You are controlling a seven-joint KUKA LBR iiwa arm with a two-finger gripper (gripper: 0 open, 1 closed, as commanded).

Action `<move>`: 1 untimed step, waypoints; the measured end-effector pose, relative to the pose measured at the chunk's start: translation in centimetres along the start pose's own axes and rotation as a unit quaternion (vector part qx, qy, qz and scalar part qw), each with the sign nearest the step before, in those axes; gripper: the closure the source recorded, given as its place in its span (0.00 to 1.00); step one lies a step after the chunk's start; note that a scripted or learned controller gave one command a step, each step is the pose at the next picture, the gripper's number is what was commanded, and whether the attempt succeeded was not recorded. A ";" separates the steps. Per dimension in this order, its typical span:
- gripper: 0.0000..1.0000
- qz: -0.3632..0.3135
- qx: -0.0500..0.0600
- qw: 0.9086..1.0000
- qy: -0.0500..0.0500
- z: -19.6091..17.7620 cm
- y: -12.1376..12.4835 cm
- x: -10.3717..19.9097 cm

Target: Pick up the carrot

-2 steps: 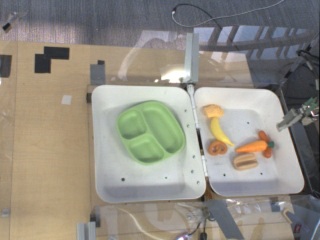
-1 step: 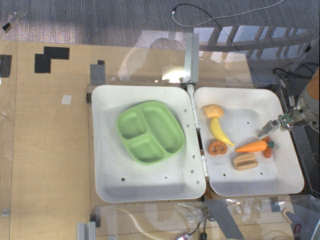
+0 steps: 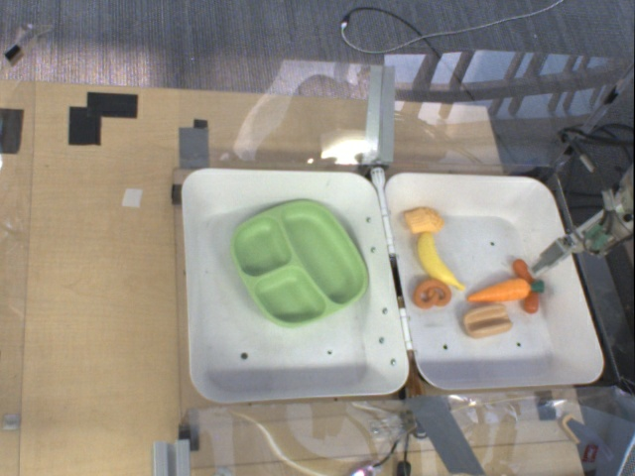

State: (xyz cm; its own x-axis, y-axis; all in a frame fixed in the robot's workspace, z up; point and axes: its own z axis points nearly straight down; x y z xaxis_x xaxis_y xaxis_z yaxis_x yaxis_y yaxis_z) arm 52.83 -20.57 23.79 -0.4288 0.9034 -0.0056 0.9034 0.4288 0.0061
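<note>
The orange carrot (image 3: pixel 499 292) lies on its side in the right bin (image 3: pixel 556 365), its green top pointing right toward the bin's right wall. My gripper (image 3: pixel 553 256) reaches in over the right rim, and its tip hovers just up and right of the carrot's green end, close to a small red piece (image 3: pixel 521 269). Nothing is held in it.
Also in the right bin are a yellow banana (image 3: pixel 438 260), a tan pastry (image 3: pixel 423 220), a brown pretzel-like ring (image 3: pixel 431 294), a hot dog bun (image 3: pixel 487 320) and another red piece (image 3: pixel 531 304). The left bin (image 3: pixel 208 355) holds a green divided plate (image 3: pixel 298 262).
</note>
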 end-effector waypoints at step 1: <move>0.00 -0.054 0.001 0.999 0.001 8.8 3.4 0.2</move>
State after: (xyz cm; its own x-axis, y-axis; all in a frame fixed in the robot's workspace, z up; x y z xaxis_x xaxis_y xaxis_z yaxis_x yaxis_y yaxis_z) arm 55.89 -18.97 15.02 -0.5243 0.8515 -0.0036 0.8515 0.5243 0.0041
